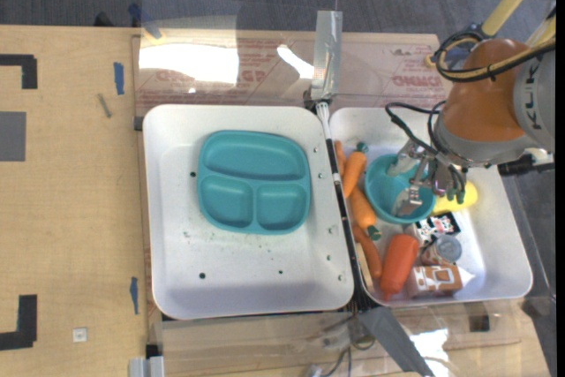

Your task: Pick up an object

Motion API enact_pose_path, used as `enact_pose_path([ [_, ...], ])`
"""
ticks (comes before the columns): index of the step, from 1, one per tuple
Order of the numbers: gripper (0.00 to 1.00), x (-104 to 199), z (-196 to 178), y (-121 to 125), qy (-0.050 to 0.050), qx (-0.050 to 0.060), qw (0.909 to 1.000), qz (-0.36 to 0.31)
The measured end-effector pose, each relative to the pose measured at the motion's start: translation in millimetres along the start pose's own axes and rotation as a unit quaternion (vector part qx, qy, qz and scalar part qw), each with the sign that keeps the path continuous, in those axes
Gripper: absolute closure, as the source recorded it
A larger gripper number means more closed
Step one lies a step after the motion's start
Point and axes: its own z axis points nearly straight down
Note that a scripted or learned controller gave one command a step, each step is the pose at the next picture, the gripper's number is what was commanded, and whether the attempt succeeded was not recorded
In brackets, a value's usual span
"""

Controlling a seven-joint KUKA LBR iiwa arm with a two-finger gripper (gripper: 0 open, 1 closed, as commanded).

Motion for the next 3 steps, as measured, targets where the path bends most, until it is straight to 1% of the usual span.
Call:
enact_pose_path([
  [1,0.0,20,-2,14,-0.003,0.002,1.0,0.004],
  [2,0.0,-40,1,16,0.004,0.005,0.9991,-0.042],
  [3,0.0,11,0,-22,0.003,0.0,1.0,-0.006],
])
